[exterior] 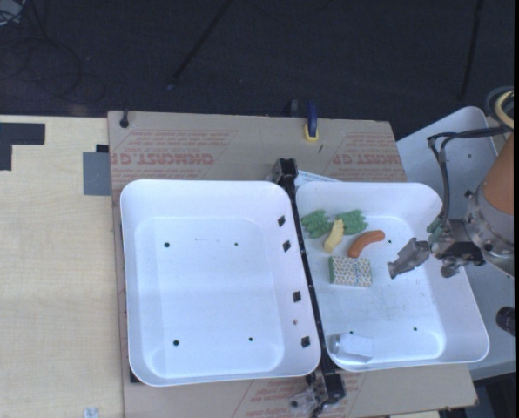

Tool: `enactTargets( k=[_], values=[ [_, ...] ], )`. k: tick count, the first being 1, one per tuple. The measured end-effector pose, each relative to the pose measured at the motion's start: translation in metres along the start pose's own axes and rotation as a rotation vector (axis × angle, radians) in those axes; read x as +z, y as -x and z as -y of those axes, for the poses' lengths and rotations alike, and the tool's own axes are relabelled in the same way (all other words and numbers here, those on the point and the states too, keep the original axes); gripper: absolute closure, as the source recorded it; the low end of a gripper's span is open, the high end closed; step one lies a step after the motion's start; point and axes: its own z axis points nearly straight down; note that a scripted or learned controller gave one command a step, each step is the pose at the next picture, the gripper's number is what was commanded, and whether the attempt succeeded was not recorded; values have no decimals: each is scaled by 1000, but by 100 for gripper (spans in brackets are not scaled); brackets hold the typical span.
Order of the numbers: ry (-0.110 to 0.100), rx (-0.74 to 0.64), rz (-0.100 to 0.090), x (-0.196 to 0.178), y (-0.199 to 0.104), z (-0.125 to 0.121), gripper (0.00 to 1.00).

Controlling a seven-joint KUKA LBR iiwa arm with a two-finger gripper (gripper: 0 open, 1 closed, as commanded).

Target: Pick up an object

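**Open gripper poised over the right bin**

The gripper (pixel 427 262) hangs over the right-hand part of the right bin (pixel 455 342), its two dark metal fingers spread apart with nothing between them. One finger (pixel 406 259) points left toward the small objects; the other sits nearer the bin's right rim. Behind it, the grey wrist and black cables run off to the right.

The task's things lie in a loose cluster in the upper left of the right bin, left of the gripper and apart from it. A green leafy toy vegetable (pixel 315 224) has a lumpy, ruffled outline, and a second green piece (pixel 353 221) lies just beside it. Between them rests a small yellow banana-shaped piece (pixel 333 235), smooth and slightly curved. An orange sausage-shaped object (pixel 366 242), smooth and rounded at both ends, lies at a slant to their right. Below sits a flat rectangular sponge-like block (pixel 352 272), pale and speckled with a green edge. Near the bin's lower left corner lies a whitish, translucent object (pixel 353 347) whose form is unclear.

The left bin (pixel 146 233) is glossy white plastic with rounded corners. Both bins rest on a brown cardboard sheet (pixel 198 146) printed with red lettering that reads reversed; the words cannot be made out for certain.
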Motion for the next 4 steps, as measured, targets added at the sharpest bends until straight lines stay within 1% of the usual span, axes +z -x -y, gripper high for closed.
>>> enactTargets(
  k=[1, 2, 3, 4],
  values=[
    [-3, 0, -1, -10, 1, 0, 100],
    [6, -8, -1, -72, -63, -1, 100],
    [15, -1, 2, -199, -56, 0, 100],
    [6, -4, 0, -255, -98, -12, 100]
  ],
)
